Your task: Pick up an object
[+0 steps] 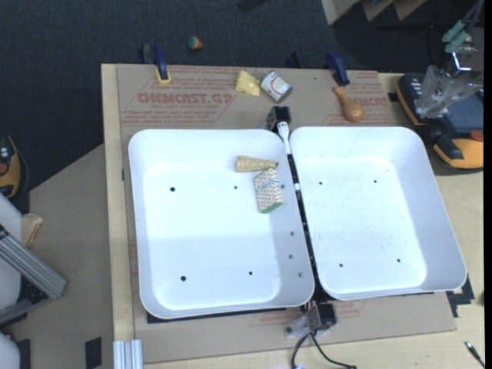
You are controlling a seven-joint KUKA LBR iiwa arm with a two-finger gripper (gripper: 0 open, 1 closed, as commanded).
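Red "CHEMCAST" print (pixel 184 98) marks the board (pixel 115 206); patterned packet (pixel 267 191) lies in left bin (pixel 146 229).

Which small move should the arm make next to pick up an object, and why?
Probably bring the claw over the left white bin, above the small patterned packet. It and the tan cone-shaped piece just above it lie in the upper right part of that bin, so that is where a grasp can begin.
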